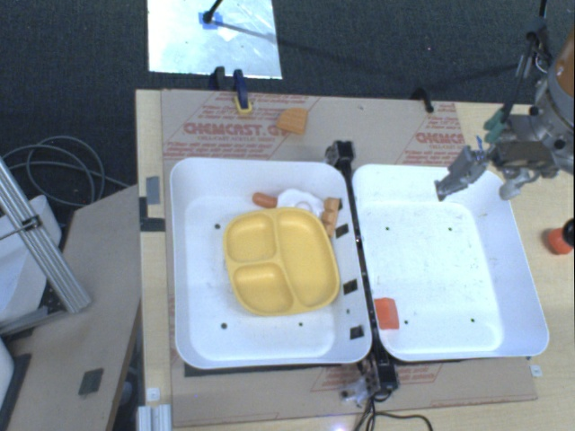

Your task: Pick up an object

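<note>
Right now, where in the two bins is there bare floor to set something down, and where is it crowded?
The right bin is mostly bare between the gripper at its upper edge and the orange block at its lower left corner. The left bin is crowded: the yellow tray fills its middle, small items along its top edge; only narrow margins remain.

On the worktop [153,268], the left bin [193,241] holds a yellow divided plate [280,261], an orange sausage [265,200] and a white piece [299,201], the right bin [503,330] an orange block [385,312], with the empty, spread-fingered hand [485,180] above its far-right rim.
</note>
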Available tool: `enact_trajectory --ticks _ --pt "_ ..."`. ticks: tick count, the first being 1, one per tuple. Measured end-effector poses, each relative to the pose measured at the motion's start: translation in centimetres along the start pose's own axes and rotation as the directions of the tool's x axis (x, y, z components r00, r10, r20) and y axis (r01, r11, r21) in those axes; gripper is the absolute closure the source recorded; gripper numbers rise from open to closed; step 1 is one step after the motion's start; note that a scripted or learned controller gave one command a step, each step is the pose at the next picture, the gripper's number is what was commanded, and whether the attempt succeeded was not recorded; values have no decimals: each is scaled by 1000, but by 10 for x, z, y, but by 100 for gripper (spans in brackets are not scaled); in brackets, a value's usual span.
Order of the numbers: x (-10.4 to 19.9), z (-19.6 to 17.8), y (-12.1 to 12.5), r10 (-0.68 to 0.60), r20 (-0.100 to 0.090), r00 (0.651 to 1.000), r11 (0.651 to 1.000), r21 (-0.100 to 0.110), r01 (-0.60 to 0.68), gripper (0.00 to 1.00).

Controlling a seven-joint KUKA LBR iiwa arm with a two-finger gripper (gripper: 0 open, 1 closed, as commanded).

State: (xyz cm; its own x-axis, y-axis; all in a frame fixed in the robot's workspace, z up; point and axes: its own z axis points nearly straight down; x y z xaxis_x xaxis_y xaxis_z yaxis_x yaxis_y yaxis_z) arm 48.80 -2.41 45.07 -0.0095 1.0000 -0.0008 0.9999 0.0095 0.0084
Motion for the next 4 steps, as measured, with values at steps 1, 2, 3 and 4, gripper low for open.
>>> enact_trajectory --ticks 1,2,3,4 --pt "34 138 -3 5 -1 1000 1000 20 -5 0" --pt "48 21 0 3 -3 1000 1000 -7 -3 0" --pt "48 16 0 0 -1 1000 1000 0 0 100" --pt "48 16 0 -1 -1 1000 1000 1 1 0"
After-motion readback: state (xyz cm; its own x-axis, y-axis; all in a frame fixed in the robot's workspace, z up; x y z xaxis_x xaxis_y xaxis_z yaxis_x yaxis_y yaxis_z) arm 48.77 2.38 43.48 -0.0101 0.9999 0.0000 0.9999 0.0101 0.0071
